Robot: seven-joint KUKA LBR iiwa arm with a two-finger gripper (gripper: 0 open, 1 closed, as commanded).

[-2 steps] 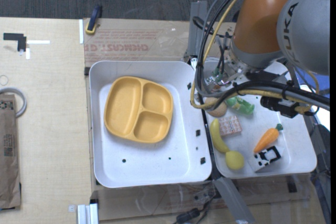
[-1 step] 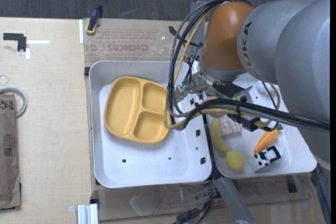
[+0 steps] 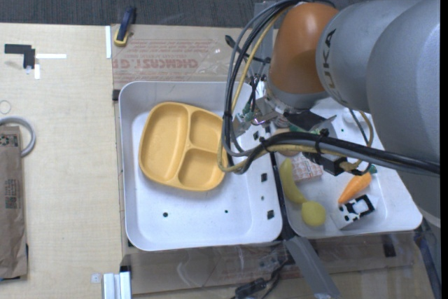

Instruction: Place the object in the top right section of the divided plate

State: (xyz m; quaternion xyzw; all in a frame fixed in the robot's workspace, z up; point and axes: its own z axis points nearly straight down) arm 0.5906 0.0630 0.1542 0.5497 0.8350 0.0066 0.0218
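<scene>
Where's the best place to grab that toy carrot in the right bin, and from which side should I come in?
Grip the carrot across the middle of its orange body, coming straight down from above. It lies flat and slanted, green tip up-right, so turn the fingers across that slant. The black-and-white block sits close below it, so avoid the lower end.

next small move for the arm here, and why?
Probably descend over the right bin toward one item, perhaps the carrot. The yellow divided plate in the left bin has nothing in it, while carrot, banana and lemon lie in the right bin.
</scene>
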